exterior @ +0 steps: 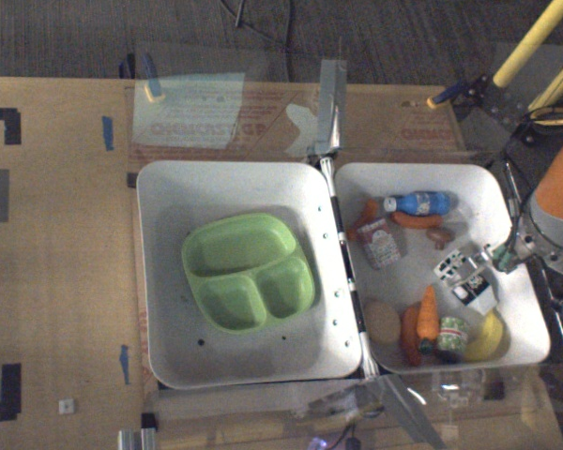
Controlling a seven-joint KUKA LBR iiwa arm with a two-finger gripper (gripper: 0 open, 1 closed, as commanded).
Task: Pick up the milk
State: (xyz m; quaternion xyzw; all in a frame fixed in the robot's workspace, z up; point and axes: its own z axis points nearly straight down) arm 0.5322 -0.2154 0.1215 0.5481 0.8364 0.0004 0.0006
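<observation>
Milk carton (pixel 381 247) lies untouched in the right bin (pixel 521 340), well left of the gripper (pixel 469 275), whose finger spread I cannot tell; approach stage, needing a leftward reach.

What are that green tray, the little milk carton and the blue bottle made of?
Green tray: looks like moulded plastic, matt, one even colour with rounded compartments. Milk carton: probably printed cardboard or a plastic toy copy, with a folded gable shape; too small to tell which. Blue bottle: seems plastic, slightly glossy, with a white cap and label.
</observation>
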